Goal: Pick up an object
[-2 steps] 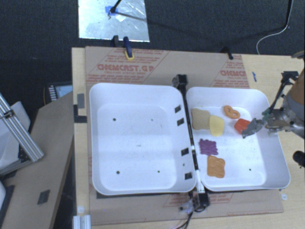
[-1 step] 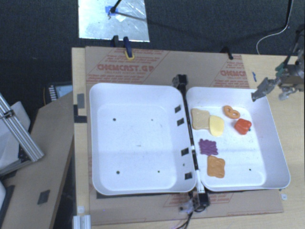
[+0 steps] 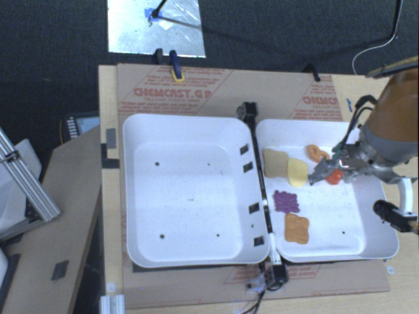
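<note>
- Objects for picking all lie in the right bin (image 3: 376, 241): nearest the camera an orange waffle-like piece (image 3: 296, 229), then a purple piece (image 3: 286, 201) just behind it
- Farther back, a yellow piece (image 3: 298, 172) overlaps a tan piece (image 3: 275, 163), and an orange ring (image 3: 317, 153) sits near the far wall
- Gripper (image 3: 330, 171) hangs low beside the yellow piece, over a small red thing (image 3: 335, 177); how far its fingers are spread I cannot tell, nor whether anything sits between them
- Good practice, as I judge it: centre over one separate item, come down straight, close only once the item is between the fingers, and avoid the overlapped pair
- Hard to read: the red thing is half hidden by the tool, so its shape and any contact are unclear
- Left bin (image 3: 137, 175) lies beside it, farther from the arm
</note>
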Robot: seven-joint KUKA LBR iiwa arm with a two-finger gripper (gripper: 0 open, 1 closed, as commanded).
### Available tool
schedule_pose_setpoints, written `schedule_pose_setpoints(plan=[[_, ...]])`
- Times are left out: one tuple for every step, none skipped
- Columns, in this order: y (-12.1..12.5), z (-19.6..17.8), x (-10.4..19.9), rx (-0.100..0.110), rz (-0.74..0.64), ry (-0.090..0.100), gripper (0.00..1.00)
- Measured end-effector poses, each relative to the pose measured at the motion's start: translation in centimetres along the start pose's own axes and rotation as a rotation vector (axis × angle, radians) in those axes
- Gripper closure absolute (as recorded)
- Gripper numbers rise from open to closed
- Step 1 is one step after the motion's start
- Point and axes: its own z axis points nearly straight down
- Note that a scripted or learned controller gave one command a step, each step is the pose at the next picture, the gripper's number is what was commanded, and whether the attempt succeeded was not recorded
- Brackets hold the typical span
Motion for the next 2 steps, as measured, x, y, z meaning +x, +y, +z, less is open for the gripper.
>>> schedule_pose_setpoints(plan=[[7.6, -17.2, 1.7, -0.036, -0.007, -0.009, 0.00], [5.9, -0.2, 4.2, 0.002, 0.000, -0.001, 0.00]])
